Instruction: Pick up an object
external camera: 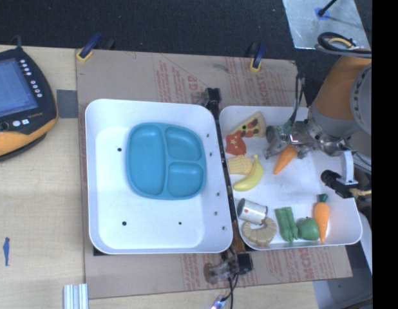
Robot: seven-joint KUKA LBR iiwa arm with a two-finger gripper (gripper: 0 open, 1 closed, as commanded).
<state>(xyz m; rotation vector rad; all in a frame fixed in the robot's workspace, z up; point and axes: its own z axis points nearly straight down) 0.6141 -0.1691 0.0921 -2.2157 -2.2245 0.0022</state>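
My gripper [288,143] hangs over the upper middle of the right bin [344,237], reaching in from the right. An orange carrot [283,161] has its thick end tucked between the grey fingers, and its tip points down-left over the bin floor. The gripper looks shut on this carrot. A second carrot with a green top [322,217] lies near the bin's lower right.
The right bin also holds a pizza slice [254,124], a red piece [236,145], a corn piece [239,165], a banana [249,176], a metal can [252,210], a round biscuit [259,232] and green vegetables [295,226]. A blue divided plate [165,160] lies in the left bin [102,224]. A teach pendant [18,105] sits far left.
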